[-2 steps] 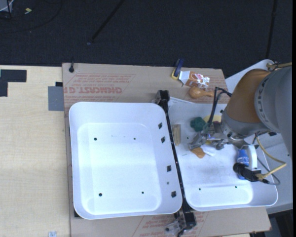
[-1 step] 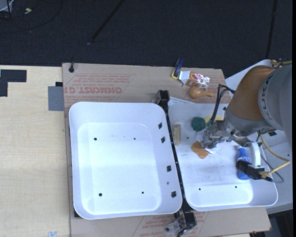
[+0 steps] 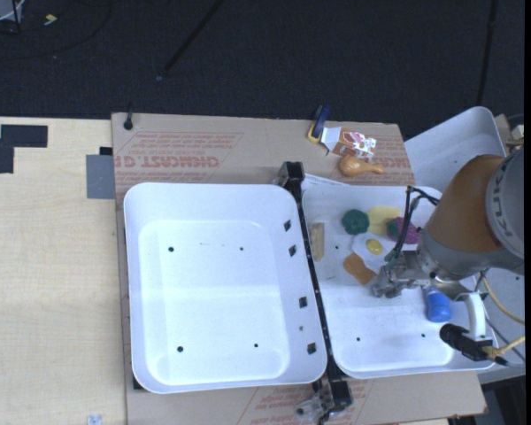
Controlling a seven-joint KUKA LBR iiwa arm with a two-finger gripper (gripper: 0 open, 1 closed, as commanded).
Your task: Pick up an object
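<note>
While the grey arm is reaching in from the right, its gripper point(image 3: 388, 283) is hanging low over the right bin point(image 3: 372, 352), just beside an orange block point(image 3: 358, 268). Green point(image 3: 355, 221), yellow point(image 3: 382, 217) and blue point(image 3: 437, 306) toys are lying nearby, likely pick candidates; whether anything is being held, I cannot tell.

I log two bins side by side: left bin point(image 3: 150, 237), right bin point(image 3: 372, 352). In the right bin's far half I count a ball point(image 3: 355, 221), a block point(image 3: 358, 269) nearer, and the gripper point(image 3: 389, 283) just right of the block.
</note>
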